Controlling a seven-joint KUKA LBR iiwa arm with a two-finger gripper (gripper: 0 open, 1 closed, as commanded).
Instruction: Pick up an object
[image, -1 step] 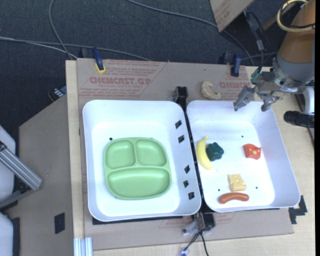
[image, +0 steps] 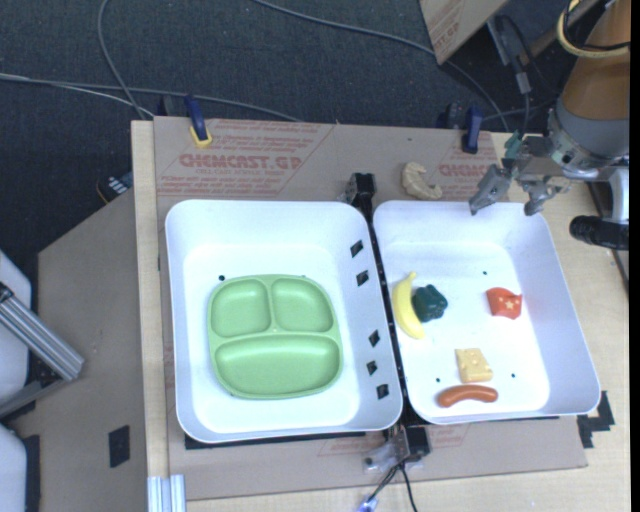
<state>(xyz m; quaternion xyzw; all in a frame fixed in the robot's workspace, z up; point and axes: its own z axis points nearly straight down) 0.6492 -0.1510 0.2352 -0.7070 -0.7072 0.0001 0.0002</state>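
Toy foods sit in your right bin (image: 560, 290): banana (image: 405, 308), green broccoli (image: 431, 302), red pepper (image: 505, 302), cheese (image: 473, 363), sausage (image: 467, 396). Your gripper (image: 510, 197) hangs spread wide at one o'clock, holding nothing.

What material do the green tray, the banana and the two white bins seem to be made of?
Green tray: probably moulded plastic, matt to slightly glossy; even colour, rounded compartment ridges.
Banana: likely a plastic toy; uniform yellow, smooth, no spots or marks.
Left bin and right bin: seemingly thin white plastic, smooth with a faint sheen; rounded corners and flared rims. Coated metal cannot be excluded.
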